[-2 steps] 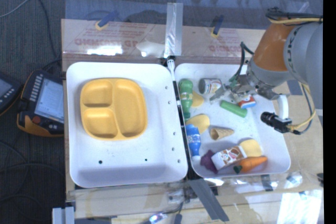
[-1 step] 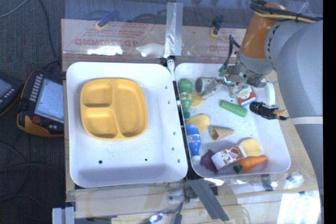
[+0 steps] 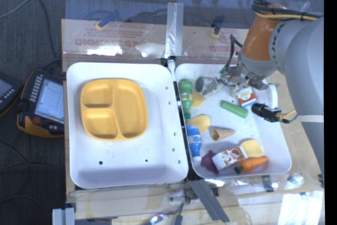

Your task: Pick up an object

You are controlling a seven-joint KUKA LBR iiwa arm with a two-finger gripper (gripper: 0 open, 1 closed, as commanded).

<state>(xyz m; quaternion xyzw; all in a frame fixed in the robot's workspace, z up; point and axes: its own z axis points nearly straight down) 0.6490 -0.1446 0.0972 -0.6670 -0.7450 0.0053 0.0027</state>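
Note:
My gripper [image 3: 235,81] hangs over the back of the right bin [image 3: 281,139], below the arm's orange band. Just in front of it lies a small red and white carton [image 3: 245,97], partly covered by the wrist. A green cylinder [image 3: 233,108] lies a little nearer the front. A grey object [image 3: 203,85] sits to the gripper's left. Along the bin's left wall are a green bottle [image 3: 185,90], a yellow piece [image 3: 198,123] and a blue bottle [image 3: 194,143]. I see nothing held between the fingers.
A yellow divided plate [image 3: 113,108] lies in the left bin [image 3: 126,171]. At the right bin's front sit a cone [image 3: 221,133], a purple item [image 3: 208,161], a second carton [image 3: 231,157], a carrot [image 3: 252,164] and a yellow lump [image 3: 252,147].

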